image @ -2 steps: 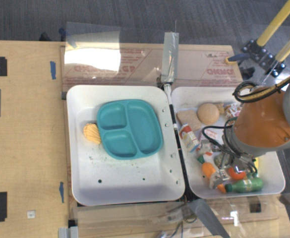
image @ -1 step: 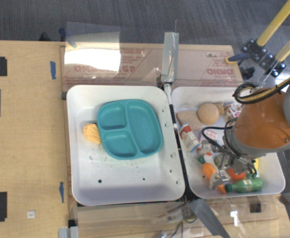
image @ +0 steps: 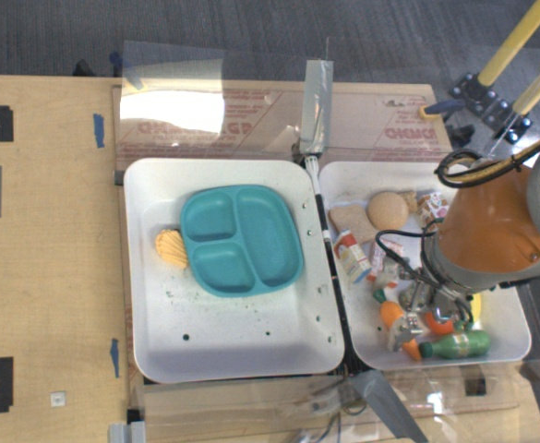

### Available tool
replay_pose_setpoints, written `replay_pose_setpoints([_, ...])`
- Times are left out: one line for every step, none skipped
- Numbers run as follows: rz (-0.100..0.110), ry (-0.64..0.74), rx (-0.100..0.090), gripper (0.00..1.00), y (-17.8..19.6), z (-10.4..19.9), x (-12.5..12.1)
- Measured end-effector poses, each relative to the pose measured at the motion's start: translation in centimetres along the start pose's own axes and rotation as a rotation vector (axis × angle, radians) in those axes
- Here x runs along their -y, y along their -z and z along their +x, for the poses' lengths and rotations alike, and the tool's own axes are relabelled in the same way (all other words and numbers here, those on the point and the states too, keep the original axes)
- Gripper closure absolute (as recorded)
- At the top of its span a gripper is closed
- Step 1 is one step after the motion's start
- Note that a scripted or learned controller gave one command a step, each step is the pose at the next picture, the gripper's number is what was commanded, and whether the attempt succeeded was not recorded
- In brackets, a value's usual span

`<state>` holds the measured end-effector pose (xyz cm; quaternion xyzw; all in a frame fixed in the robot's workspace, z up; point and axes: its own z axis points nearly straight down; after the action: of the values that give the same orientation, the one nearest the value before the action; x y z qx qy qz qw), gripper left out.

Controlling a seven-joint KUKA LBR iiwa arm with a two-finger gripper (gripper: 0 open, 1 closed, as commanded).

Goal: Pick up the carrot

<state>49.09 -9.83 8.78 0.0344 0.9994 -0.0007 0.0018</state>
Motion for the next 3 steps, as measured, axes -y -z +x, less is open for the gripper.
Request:
replay_pose_setpoints([-0.001,0.002,0.007,1.0,1.1,-0.2,-0.2])
replay_pose_setpoints([0.003,0.229,0.008,1.0,12.0,-0.4,8.7])
replay_pose_setpoints([0.001,0.331,0.005,1.0,13.6,-0.9,12.6])
